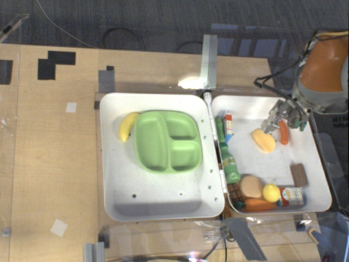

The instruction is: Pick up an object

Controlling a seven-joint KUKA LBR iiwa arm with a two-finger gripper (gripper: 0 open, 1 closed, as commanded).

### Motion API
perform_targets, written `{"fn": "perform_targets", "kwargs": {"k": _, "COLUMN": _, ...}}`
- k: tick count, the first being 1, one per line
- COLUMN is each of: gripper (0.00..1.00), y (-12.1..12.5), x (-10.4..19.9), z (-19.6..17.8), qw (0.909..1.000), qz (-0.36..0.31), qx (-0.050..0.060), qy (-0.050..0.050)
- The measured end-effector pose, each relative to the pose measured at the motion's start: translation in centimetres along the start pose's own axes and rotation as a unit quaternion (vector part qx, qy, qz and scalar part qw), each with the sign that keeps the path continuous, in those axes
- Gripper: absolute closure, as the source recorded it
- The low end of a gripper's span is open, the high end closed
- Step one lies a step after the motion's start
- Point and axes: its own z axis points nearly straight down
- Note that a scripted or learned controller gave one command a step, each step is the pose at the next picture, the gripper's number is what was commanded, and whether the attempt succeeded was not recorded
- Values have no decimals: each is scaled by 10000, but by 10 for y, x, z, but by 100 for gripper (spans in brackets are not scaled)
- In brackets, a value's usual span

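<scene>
My gripper (284, 121) hangs over the far right part of the right bin (322, 201), under the arm's orange band. A small orange carrot-like piece (283, 134) lies right below it, and a yellow wedge (264, 141) sits just to its left on the bin floor. I cannot make out whether anything is held. Along the bin's near side lie a tan round piece (251, 186), a yellow lemon (271, 192), a small can (293, 196) and a long orange carrot (260, 204).
A green bottle (229, 160) and a red-and-white packet (228, 124) lie along the right bin's left wall. A brown block (298, 173) sits near its right wall. The left bin (117, 201) holds a green divided plate (166, 141) and a banana (127, 126).
</scene>
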Motion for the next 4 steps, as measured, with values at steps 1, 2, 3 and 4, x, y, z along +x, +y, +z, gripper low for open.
{"fn": "perform_targets", "kwargs": {"k": 1, "gripper": 100, "y": -43, "x": -18, "z": -65, "qw": 9944, "qz": -1055, "qx": 21, "qy": 9}}
{"fn": "perform_targets", "kwargs": {"k": 2, "gripper": 100, "y": -15, "x": 80, "z": 26, "qw": 9922, "qz": -1247, "qx": 7, "qy": 83}}
{"fn": "perform_targets", "kwargs": {"k": 3, "gripper": 100, "y": -23, "x": 85, "z": -70, "qw": 9165, "qz": -4001, "qx": 7, "qy": 14}}
{"fn": "perform_targets", "kwargs": {"k": 4, "gripper": 100, "y": -23, "x": 13, "z": -136, "qw": 8869, "qz": -4620, "qx": 5, "qy": 7}}
